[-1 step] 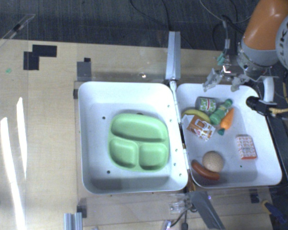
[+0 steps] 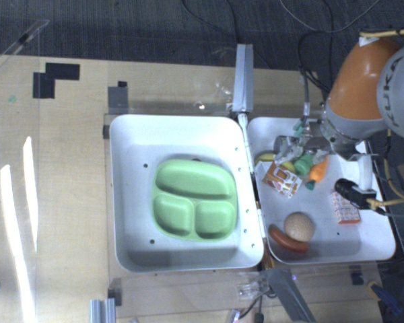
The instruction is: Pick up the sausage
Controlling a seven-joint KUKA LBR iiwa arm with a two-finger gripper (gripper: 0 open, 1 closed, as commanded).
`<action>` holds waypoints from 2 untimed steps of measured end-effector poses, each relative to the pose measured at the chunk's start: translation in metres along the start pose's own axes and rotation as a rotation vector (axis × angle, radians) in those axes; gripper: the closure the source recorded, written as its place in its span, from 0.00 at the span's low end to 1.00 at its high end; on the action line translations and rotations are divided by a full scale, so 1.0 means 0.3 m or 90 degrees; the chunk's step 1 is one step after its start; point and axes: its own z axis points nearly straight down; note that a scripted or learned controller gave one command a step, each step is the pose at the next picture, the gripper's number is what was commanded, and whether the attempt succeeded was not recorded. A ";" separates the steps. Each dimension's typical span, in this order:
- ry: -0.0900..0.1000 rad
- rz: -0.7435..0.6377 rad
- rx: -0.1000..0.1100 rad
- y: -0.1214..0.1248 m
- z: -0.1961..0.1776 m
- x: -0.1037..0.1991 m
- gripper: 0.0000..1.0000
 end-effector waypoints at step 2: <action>0.002 0.009 -0.005 -0.235 0.317 -0.252 0.00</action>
